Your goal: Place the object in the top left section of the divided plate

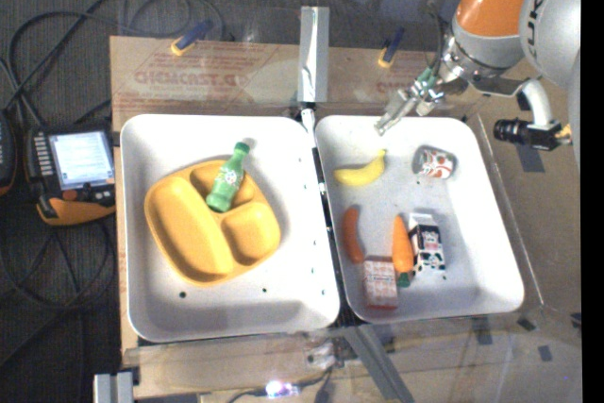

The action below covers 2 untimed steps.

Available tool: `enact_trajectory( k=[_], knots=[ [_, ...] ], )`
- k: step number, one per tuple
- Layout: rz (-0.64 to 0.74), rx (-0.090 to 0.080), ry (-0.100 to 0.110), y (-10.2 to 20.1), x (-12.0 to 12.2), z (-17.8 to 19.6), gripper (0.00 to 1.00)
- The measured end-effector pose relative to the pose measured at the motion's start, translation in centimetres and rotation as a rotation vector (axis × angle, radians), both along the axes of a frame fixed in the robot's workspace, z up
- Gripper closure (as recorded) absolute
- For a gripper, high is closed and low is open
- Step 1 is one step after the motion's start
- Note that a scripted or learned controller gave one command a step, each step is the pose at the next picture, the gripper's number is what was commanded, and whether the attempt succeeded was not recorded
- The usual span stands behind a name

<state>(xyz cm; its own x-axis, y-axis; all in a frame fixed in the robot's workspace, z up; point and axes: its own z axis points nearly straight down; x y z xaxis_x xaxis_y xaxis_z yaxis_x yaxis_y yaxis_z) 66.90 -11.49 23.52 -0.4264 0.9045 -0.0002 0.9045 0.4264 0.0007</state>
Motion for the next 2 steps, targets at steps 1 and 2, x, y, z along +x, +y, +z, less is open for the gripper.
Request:
enact_trajectory(
  k=[1,2],
  knots=[
    [0.002,-0.002,-0.001,0.07,0.07,0.94,1.0],
    [0.001,-0.003,-0.001,0.05,0.06,0.93,0.0]
  ],
)
